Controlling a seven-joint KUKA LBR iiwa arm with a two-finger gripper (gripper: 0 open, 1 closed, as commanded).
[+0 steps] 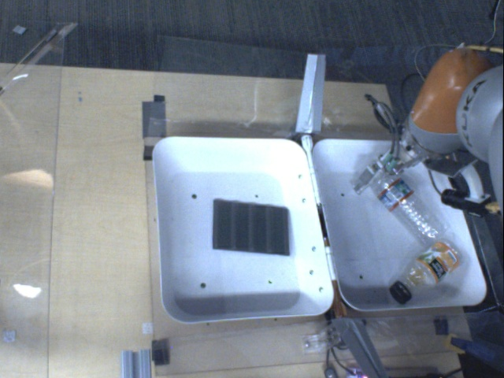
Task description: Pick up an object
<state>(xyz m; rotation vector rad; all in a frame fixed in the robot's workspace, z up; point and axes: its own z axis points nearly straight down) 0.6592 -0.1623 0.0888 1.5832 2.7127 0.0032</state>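
Note:
In the right bin [354, 235] a clear plastic bottle [409, 211] lies on a slant, its labelled end toward the back. My gripper [376, 173] hangs low at that end, touching or just above the label; the grey wrist and orange band rise behind it at the right. A second bottle [431, 264] with an amber label and a black cap [400, 292] lies near the bin's front right corner. A dark ridged rectangular block [251, 227] rests flat in the middle of the left bin [181, 179].
The two white bins meet along a central rim [319, 211]. A grey metal bar [311, 93] stands behind the seam. Black cables [465, 195] trail along the right bin's right side. Wooden bench [79, 211] stretches to the left.

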